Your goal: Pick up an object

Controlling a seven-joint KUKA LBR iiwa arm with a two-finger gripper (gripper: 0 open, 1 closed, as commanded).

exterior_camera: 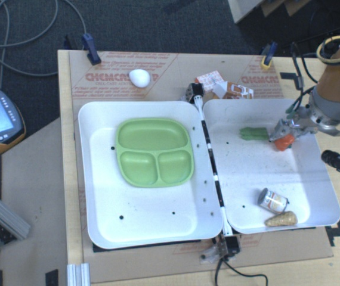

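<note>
Reaching in from the right, the arm (337, 82) hangs over the far right part of the right bin (313, 177), its orange band above the grey wrist. The gripper (284, 131) sits low, near the bin's floor. Right at its tip lies a small red piece (284, 142), touching it or very nearly so. Whether the gripper is spread, pressed together or pinching the red piece cannot be told from this slant, since the wrist body covers the tip.

Just left of the gripper, a green piece (253, 134) lies flat on the bin floor, its right end close to the red piece. Nearer the front of the same bin, a small can (273, 201) lies on its side, and a beige piece (280, 220) rests just in front of it, close to the front rim.

The left bin (98, 177) holds a green plate (155, 151) with three compartments, set flat toward the bin's back half.

On the bench (74, 159) behind the bins, a white egg (139, 77) sits beyond the left bin, and some wrappers (221, 85) lie near the seam between the two bins. Two blue clamps (90, 47) grip the bench's far edge
</note>
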